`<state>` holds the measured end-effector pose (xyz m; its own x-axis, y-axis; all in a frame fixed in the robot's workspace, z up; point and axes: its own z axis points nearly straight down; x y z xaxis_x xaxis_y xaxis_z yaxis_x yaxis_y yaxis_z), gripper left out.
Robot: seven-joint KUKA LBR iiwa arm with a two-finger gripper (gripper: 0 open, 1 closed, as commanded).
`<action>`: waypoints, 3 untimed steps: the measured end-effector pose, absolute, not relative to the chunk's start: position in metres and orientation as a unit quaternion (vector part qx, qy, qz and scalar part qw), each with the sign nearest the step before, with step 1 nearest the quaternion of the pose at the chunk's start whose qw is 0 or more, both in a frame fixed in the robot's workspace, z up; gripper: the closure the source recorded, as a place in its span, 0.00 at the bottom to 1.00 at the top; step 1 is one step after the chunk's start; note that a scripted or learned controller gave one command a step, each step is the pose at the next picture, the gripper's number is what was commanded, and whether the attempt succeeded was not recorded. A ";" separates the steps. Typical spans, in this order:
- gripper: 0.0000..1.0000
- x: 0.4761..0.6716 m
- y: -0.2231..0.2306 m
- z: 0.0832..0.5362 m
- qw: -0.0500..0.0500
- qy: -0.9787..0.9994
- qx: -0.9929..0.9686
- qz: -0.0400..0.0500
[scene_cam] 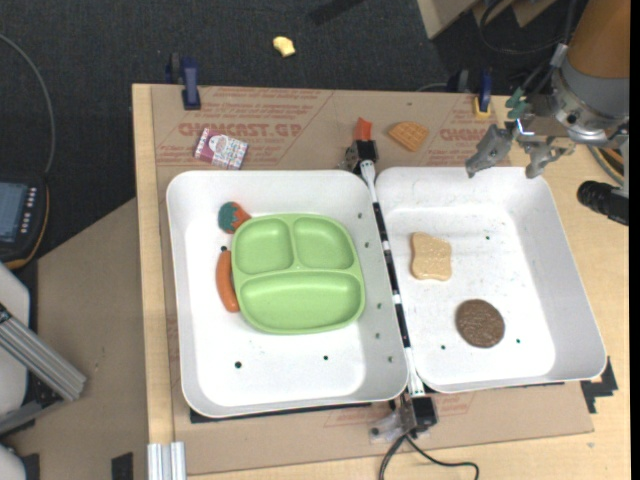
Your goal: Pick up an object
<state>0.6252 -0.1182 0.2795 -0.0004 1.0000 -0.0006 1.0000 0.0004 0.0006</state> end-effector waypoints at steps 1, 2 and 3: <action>0.00 0.580 -0.120 0.200 -0.002 0.707 0.708 -0.001; 0.00 0.502 -0.124 0.095 -0.003 0.707 0.708 -0.001; 0.00 0.578 -0.140 0.084 0.003 0.708 0.706 0.001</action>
